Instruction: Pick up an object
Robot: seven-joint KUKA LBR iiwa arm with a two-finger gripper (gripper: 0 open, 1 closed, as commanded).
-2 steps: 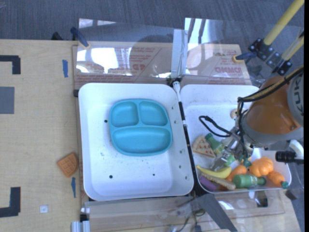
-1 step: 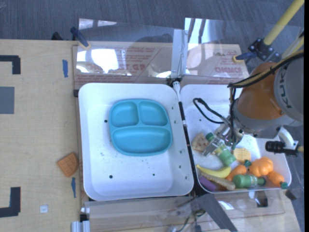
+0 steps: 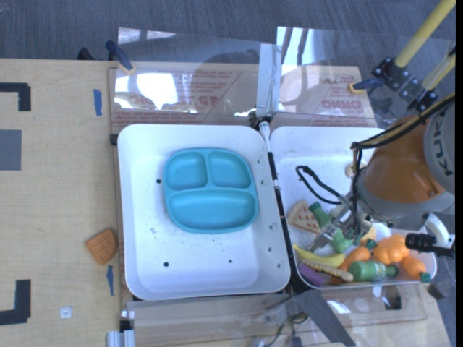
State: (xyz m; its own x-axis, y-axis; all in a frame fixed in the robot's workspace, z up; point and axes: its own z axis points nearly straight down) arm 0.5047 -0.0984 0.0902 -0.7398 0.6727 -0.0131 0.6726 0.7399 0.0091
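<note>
Far left on the bench, outside the bins, a small waffle-like biscuit [image 3: 102, 246] lies on the wood, well apart from the arm; it plays no part unless something is flung that way.

The left bin [image 3: 145, 266] holds a blue divided plate [image 3: 210, 190] near its middle, with a few dark specks on the white floor around it.

The right bin [image 3: 289, 144] is where the work is. A heap of toy food crowds its near end: a pale wedge with a green patch [image 3: 307, 216], a yellow banana [image 3: 318, 256] over a purple piece [image 3: 316, 272], a green bottle-shaped item [image 3: 370, 270], and orange pieces [image 3: 391, 250] to the right. The gripper [image 3: 340, 230] sits low among these, just beside the wedge and above the banana. Whether its jaws are spread or pressed together I cannot tell, nor whether anything is between them.

The risks, as I judge them: the pieces touch and overlap, so closing may catch an edge only and the item could slip out on lifting, or two pieces may come up together. A black cable [image 3: 317, 183] loops just far of the gripper and could snag. Pressing down could also shove the heap against the bin wall.
</note>
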